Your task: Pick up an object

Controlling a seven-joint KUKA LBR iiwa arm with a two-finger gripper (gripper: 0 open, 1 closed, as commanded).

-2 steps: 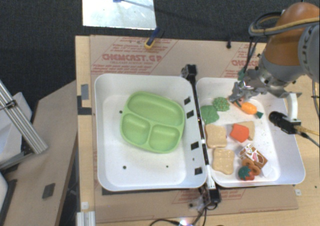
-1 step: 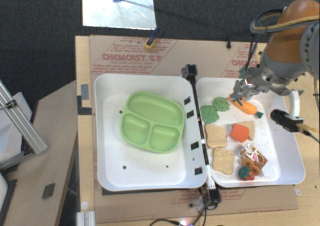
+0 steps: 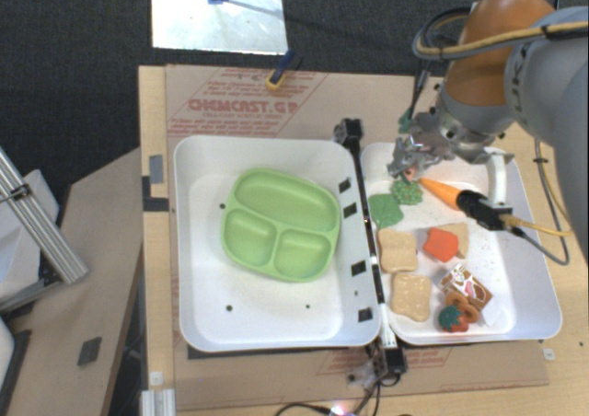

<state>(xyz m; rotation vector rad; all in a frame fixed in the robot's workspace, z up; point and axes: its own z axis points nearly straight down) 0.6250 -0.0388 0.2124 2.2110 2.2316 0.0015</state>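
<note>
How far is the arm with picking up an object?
Done: the gripper has reached the right bin, low by the green pieces and the carrot. In hand: nothing visibly held. Left: grasp and lift one item; the green tray sits in the left bin.

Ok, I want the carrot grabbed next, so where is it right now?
The carrot lies in the right bin, near its far end, just right of the gripper and above the orange-red block.
</note>
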